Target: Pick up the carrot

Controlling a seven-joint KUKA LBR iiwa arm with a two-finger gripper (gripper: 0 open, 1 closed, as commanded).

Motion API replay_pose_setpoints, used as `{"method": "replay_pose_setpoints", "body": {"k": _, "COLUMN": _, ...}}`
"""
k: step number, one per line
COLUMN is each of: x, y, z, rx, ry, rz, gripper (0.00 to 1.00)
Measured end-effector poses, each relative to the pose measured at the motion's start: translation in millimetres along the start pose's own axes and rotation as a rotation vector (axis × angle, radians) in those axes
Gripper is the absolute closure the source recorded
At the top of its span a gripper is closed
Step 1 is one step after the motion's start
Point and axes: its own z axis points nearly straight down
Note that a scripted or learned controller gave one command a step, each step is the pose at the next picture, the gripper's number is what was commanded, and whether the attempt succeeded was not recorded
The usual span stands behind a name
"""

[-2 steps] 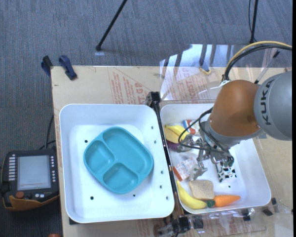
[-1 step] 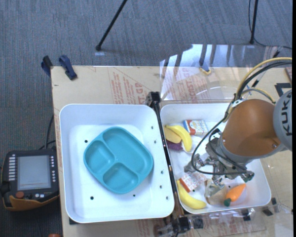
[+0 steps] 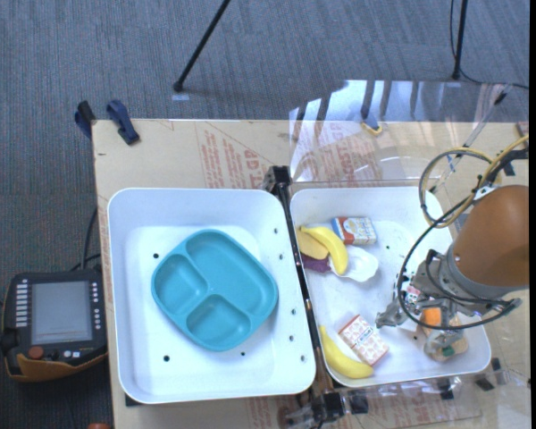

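The arm's wrist (image 3: 491, 239) covers the right bin's (image 3: 384, 199) right side. The gripper (image 3: 420, 315) is largely masked beneath it. An orange object (image 3: 432, 315) beside the gripper is too small to identify. A purple item (image 3: 314, 259) up-left of it is mostly hidden under a banana (image 3: 330, 247).

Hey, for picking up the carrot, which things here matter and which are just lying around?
Job: carrot, end effector, right bin.
Lying about: two bananas, two small cartons, blue plate, left bin.
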Motion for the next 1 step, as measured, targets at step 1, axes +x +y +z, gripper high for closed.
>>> {"method": "replay_pose_setpoints", "body": {"k": 1, "x": -3.0, "y": 0.9, "z": -8.5, "rx": -0.004, "ry": -0.005, "rz": 0.005, "gripper": 1.0}}
